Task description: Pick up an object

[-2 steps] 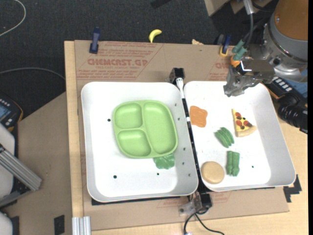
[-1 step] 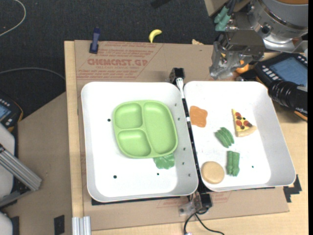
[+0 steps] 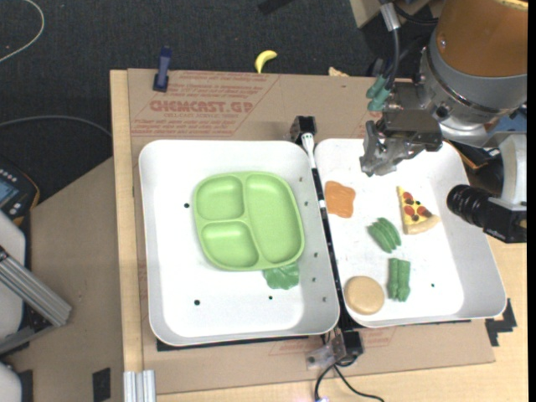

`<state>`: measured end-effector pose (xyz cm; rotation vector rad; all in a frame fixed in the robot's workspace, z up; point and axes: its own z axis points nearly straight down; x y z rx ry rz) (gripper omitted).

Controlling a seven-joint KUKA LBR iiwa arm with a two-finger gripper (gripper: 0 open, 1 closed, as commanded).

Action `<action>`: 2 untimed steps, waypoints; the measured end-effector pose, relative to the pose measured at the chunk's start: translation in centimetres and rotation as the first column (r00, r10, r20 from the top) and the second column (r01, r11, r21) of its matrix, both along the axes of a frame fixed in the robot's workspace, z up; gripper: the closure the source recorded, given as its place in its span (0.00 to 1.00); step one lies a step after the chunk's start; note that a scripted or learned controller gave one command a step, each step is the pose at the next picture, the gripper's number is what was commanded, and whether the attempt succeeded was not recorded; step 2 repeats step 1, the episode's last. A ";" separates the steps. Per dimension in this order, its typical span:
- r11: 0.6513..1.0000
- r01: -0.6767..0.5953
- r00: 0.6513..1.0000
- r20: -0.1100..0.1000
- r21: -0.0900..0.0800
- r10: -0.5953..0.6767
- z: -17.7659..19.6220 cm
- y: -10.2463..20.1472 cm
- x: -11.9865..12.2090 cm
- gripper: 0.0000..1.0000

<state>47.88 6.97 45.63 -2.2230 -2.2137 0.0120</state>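
The right bin [image 3: 452,304] holds an orange flat piece [image 3: 339,198], a toy pizza slice [image 3: 415,211], a green pea pod [image 3: 385,234], a second green piece [image 3: 399,278] and a round tan bun [image 3: 364,295]. My gripper [image 3: 378,165] hangs over the upper part of that bin, above and between the orange piece and the pizza slice. Nothing shows between its fingers. In the left bin [image 3: 167,249] lies a green divided plate [image 3: 247,220] with a green leafy piece [image 3: 282,277] at its lower right edge.
Both bins sit on a cardboard sheet [image 3: 209,107]. A blue clip [image 3: 162,69] and a yellow banana toy [image 3: 265,59] lie at the sheet's far edge. A black camera body [image 3: 481,208] juts in at the right side of the right bin.
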 end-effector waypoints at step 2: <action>1.000 -0.007 1.000 0.001 0.001 0.007 -5.0 3.2 0.0 1.00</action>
